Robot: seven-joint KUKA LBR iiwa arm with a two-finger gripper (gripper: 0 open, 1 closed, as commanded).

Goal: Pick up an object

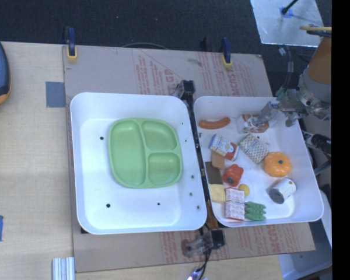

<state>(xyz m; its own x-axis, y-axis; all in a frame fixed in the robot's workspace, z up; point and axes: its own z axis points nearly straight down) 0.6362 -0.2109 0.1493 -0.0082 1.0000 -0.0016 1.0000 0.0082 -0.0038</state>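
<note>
GRIPPER (272,111): upper right of frame, over right bin (303,156) far edge; finger state cannot be told | TARGET: wrapper (255,123), touching gripper tip, just lower-left of it | NEXT: short descent lower-left | OTHER: pumpkin (277,164) below, well apart.

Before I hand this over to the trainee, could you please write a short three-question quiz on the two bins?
1. True or false: the green divided plate lies in the right bin.
2. Which lies nearest the gripper? A) the sausage B) the crumpled wrapper C) the green beans
3. Fill in: the small pumpkin is coloured ____.

Key: 1. False, it lies in the left bin. 2. B. 3. Orange.
</note>
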